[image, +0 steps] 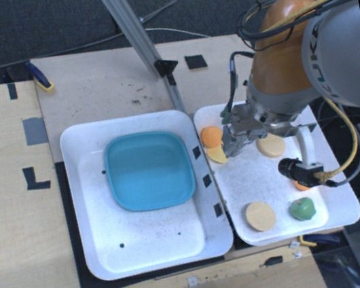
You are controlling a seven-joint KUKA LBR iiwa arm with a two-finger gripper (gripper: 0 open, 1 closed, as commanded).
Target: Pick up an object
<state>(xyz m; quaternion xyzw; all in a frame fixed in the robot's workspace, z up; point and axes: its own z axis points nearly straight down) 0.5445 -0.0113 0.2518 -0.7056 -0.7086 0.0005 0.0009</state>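
My gripper (230, 146) hangs low over the upper left part of the right bin (268, 176), under the grey and orange arm. An orange ball (210, 136) and a yellow piece (217, 156) lie right at its left side, touching or nearly so. A tan round piece (271, 146) sits just to its right, partly hidden by the arm. Nearer the front of that bin lie a tan disc (260, 215) and a green round object (302, 208). A small orange thing (302, 185) peeks out behind the black fitting on the arm.
The left bin (105, 249) holds a blue square plate (149, 170). A slanted metal pole (141, 40) rises behind the bins. Cables loop over the bench at the back right. A black fitting with a yellow cable (302, 170) hangs over the right bin.
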